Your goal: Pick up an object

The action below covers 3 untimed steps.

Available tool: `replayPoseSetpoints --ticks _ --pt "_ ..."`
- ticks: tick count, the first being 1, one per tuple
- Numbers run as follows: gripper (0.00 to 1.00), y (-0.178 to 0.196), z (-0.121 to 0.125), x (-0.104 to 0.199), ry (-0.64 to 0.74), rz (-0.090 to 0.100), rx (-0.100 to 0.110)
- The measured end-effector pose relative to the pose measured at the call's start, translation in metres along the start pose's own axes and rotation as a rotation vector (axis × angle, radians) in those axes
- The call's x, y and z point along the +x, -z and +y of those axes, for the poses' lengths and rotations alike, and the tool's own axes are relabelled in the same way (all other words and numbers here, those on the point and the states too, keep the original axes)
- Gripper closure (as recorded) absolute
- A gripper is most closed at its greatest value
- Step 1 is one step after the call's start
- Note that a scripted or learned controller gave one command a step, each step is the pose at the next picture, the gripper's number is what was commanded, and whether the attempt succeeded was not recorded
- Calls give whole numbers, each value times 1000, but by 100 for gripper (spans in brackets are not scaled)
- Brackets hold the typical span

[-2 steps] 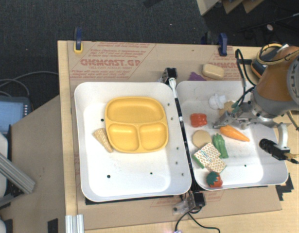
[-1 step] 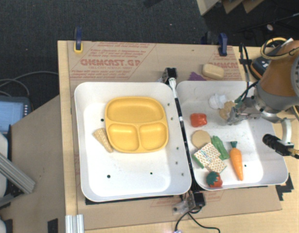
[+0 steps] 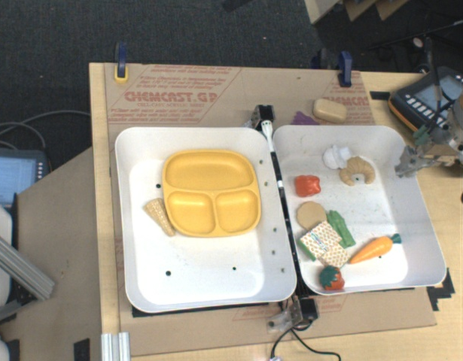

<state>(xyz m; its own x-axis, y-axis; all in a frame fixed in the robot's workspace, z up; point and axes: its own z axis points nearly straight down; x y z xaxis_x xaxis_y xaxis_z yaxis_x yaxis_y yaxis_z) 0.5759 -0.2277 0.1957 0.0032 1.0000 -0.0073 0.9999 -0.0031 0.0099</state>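
Red toy strawberry (image 3: 331, 278), orange plastic carrot (image 3: 374, 248) & patterned square wafer (image 3: 321, 241) sit packed close in the right white bin's (image 3: 393, 201) near corner. My gripper (image 3: 425, 153) hovers at its right rim; grip state: can't tell. Risk, imo: nipping two objs, or sliding off the carrot's taper.

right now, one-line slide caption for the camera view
Gripper at the right bin's right edge above toy food including a carrot; a yellow divided tray sits in the left bin.
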Motion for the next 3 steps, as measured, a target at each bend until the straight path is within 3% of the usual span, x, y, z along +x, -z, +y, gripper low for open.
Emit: replayPoseSetpoints --ticks 1,2,3 --pt "0 -6 -1 3 3 6 9" --pt "0 -84 87 73 13 9 6" --pt "0 -112 41 133 8 11 14"
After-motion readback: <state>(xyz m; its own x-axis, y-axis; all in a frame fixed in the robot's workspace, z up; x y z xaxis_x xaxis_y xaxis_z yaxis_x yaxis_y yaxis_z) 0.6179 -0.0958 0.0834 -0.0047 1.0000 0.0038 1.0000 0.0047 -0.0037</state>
